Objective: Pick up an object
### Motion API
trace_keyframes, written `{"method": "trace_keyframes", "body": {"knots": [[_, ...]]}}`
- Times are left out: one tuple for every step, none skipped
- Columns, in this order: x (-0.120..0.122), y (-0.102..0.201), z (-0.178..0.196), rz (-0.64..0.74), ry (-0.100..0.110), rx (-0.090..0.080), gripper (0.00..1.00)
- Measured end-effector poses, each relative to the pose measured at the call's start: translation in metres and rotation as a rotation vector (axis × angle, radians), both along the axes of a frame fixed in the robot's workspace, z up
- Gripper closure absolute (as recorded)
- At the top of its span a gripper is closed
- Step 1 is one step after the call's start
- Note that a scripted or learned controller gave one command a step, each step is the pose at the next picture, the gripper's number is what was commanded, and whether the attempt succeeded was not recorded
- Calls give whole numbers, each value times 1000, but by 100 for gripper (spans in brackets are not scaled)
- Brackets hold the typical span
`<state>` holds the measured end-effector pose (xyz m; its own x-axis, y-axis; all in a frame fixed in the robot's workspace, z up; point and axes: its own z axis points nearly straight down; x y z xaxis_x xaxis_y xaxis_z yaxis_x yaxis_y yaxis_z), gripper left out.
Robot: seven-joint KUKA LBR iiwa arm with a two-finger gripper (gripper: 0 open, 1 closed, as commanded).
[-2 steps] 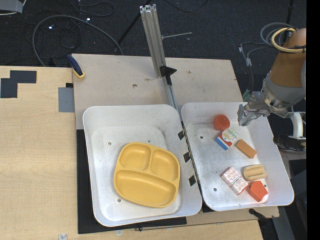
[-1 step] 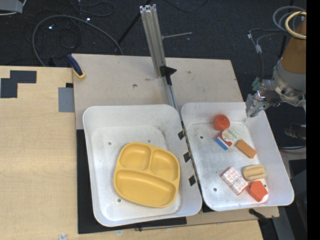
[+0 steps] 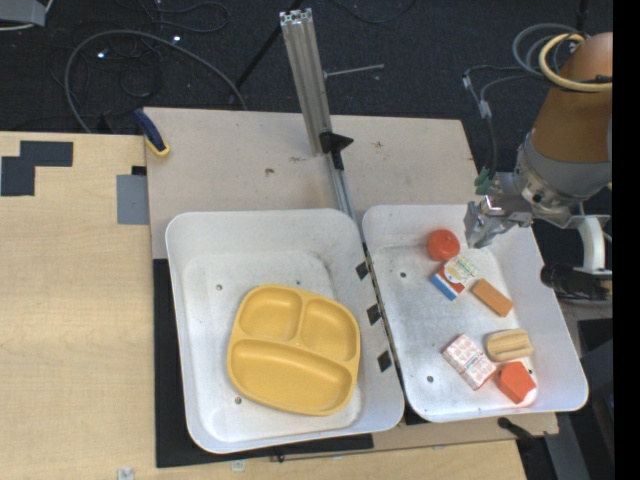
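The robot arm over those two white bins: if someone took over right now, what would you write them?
Gripper: above the right bin's far end, beside the red ball, holding nothing that I can see.
Right bin: red ball, small blue-and-white carton, orange block, tan bun, pink checked box, red block.
Left bin: yellow divided tray.
Done: nothing lifted.
Left: grasp an object and raise it.

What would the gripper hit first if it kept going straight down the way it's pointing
Probably the bare floor of the right bin, just right of the red ball. The gripper points down beside the ball, but depth is hard to judge from this slant.
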<state>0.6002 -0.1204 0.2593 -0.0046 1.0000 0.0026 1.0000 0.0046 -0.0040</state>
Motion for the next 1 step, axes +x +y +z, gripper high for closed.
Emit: {"method": "trace_keyframes", "body": {"knots": [[-17,46,-16,-1,2,0,100]]}}
